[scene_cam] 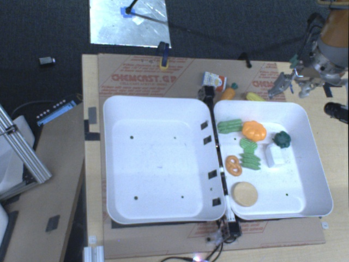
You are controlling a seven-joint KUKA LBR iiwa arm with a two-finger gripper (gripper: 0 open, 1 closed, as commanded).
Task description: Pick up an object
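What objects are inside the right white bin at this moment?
Inside the right bin lie a green pod, an orange pepper, a dark green piece, a white block, a pretzel, small green items and a tan disc. Anything underneath them is covered.

A brown cardboard sheet (180,72) printed with red lettering covers the bench, and two shallow white bins sit on it side by side — the left bin (117,111) and the right bin (313,146), joined along the middle by a row of small black clips (207,140). Beyond the board, on dark carpet, lies a crinkled silvery sheet (109,15) with a scrap of blue tape (126,12) on it. A blue and yellow clamp (163,56) grips the board's far edge. To the left — a small grey block (47,61) on the carpet, a black strip with a blue edge (54,109), and slanting aluminium rails (22,152).
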